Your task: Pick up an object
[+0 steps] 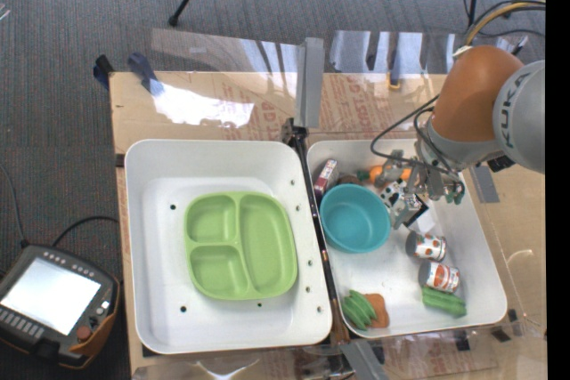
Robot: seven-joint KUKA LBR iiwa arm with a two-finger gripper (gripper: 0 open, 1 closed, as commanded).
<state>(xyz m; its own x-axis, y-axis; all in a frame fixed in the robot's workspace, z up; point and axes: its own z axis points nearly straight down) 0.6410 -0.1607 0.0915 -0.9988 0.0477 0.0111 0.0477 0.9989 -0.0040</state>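
Arm [485,107]: grey with an orange band, reaching in from the right over the right bin's far half.
Left bin [142,182]: white, well left of the gripper; holds a green three-part plate [240,245] lying flat, with bare floor on all sides of it.
Right bin [485,249]: white, under the gripper; its far right corner is covered by the arm, and its near middle floor is bare.
Bowl [354,218]: teal, round, upright, just left of the gripper, near the wall between the bins.
Gripper [411,202]: low among small clutter at the bowl's right rim; I cannot tell how far apart the fingers are or whether anything sits between them.
Cans: one [428,246] just nearer than the gripper, another [441,277] nearer again, both red and white, on their sides.
Green toy [360,309]: at the near left corner, touching an orange piece [379,307].
Green pod [443,301]: by the near wall, beside the second can.
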